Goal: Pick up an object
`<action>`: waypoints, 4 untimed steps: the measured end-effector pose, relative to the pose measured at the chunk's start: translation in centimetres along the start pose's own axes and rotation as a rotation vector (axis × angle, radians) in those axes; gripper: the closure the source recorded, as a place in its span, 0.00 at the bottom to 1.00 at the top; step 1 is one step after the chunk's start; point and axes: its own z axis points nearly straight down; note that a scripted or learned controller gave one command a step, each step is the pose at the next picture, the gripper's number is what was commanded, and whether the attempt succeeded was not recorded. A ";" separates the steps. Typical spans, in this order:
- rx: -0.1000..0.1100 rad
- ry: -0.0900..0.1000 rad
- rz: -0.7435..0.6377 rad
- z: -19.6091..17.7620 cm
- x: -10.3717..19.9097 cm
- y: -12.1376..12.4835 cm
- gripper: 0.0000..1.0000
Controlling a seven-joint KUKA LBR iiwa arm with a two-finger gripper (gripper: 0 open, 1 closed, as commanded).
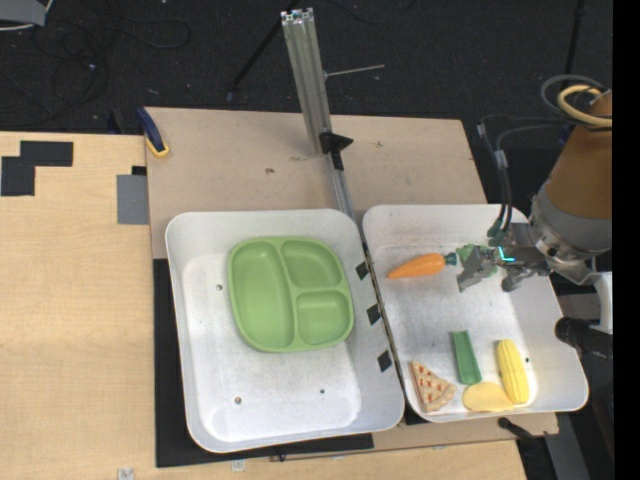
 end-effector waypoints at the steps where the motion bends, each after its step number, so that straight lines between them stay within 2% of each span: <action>1: -0.003 0.000 0.000 -0.1 0.0 0.1 0.00; 2: 0.005 0.001 0.001 6.0 -0.4 0.6 0.00; 4: 0.000 0.001 0.002 15.8 -0.9 0.2 0.00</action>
